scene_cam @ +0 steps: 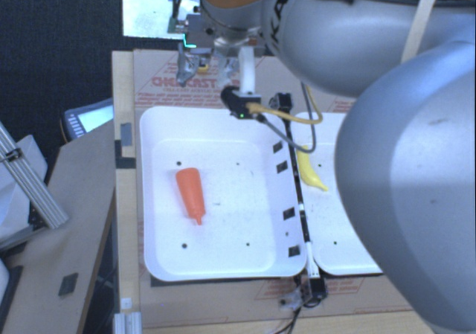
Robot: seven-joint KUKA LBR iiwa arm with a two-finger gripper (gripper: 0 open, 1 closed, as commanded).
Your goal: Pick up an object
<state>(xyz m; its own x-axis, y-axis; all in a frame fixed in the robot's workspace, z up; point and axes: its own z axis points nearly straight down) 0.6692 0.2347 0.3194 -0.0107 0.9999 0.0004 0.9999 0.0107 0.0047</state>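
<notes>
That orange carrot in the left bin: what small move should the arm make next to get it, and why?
Probably swing the gripper toward the camera and a little left, until it is over the carrot. The gripper is above the far rim of the left bin with nothing between its open fingers, while the carrot lies alone nearer the bin's middle.

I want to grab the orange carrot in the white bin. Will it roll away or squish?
The carrot looks like smooth, hard plastic, so it probably stays stiff and may be a bit slippery. It is round and tapered, lying flat on the bin floor, so a push would likely roll it in a curve. It looks light.
</notes>
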